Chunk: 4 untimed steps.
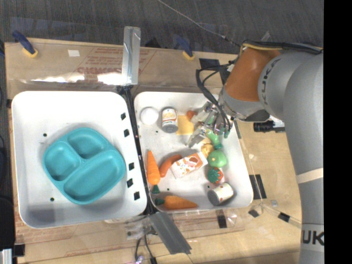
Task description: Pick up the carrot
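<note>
Nearest, along the front wall of the right bin (245, 172), one carrot (177, 203) lies flat beside a small grey cylinder (221, 193), and a second carrot (153, 168) stands lengthwise against the bin's left wall, just beside a white-and-red packet (187, 165). Further back, a green ball (218, 158) and a strawberry-like toy (215, 175) sit near the right wall, while the gripper (208, 126) hangs over the bin's upper middle by a yellow piece (186, 125) and a small jar (169, 120); whether its fingers are parted cannot be told. Leftward, the other bin (33, 120) holds a teal divided plate (83, 164).
</note>
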{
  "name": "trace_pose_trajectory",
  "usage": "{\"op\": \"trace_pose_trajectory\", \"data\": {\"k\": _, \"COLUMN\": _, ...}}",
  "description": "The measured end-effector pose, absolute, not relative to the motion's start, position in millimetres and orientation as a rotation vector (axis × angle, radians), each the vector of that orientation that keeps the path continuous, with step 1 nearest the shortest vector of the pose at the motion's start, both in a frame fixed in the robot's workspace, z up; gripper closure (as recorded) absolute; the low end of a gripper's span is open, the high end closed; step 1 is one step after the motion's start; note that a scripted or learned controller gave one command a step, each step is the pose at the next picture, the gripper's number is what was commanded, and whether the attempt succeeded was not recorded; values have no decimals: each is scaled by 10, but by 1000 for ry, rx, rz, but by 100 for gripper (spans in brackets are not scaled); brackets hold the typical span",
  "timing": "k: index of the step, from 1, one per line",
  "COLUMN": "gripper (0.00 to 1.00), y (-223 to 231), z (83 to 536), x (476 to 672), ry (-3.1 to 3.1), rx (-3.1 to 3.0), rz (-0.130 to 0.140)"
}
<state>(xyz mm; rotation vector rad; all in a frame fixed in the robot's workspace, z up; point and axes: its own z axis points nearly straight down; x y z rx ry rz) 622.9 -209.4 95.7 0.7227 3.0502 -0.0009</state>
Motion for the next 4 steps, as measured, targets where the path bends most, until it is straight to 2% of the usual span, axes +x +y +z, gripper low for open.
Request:
{"op": "trace_pose_trajectory", "data": {"k": 1, "gripper": 0, "y": -1837, "z": 930, "x": 5882, "ry": 3054, "rx": 731, "rz": 0}}
{"op": "trace_pose_trajectory", "data": {"k": 2, "gripper": 100, "y": -1823, "z": 1042, "x": 5900, "ry": 3054, "rx": 718, "rz": -1}}
{"op": "trace_pose_trajectory", "data": {"k": 3, "gripper": 100, "y": -2084, "z": 929, "x": 5287, "ry": 3088, "rx": 564, "rz": 1}}
{"op": "trace_pose_trajectory", "data": {"k": 4, "gripper": 100, "y": -2082, "z": 1627, "x": 6115, "ry": 3128, "rx": -224, "rz": -3}}
